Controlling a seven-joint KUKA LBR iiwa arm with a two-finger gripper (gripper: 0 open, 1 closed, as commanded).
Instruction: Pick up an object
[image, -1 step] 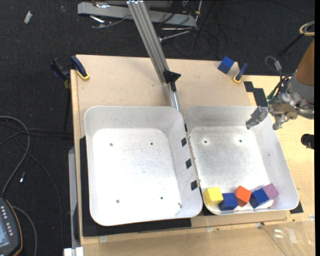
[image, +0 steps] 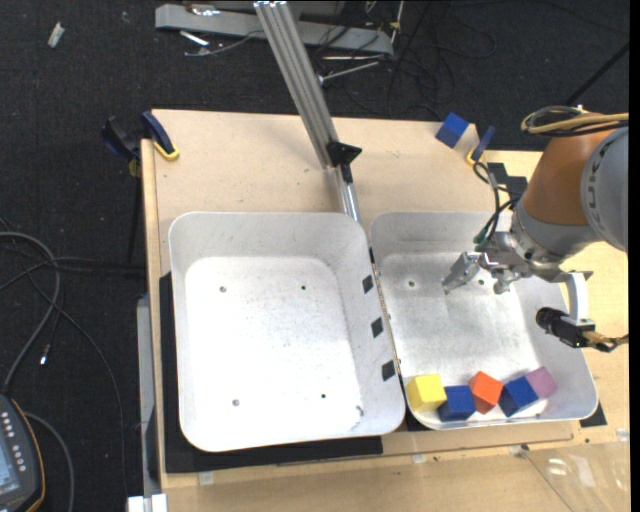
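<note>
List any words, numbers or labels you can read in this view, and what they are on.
No readable text.
The black tabs on the bins' shared edge carry no marks that can be made out.
The device at the lower left has a screen too small and blurred to read.

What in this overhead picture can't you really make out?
- Gripper: small and seen from above, so its grasp state is unreadable.
- Arm: cut off by the right edge.
- Pink block: partly covered by the blue block.
- Device at bottom left: cut off by the edge.
</note>
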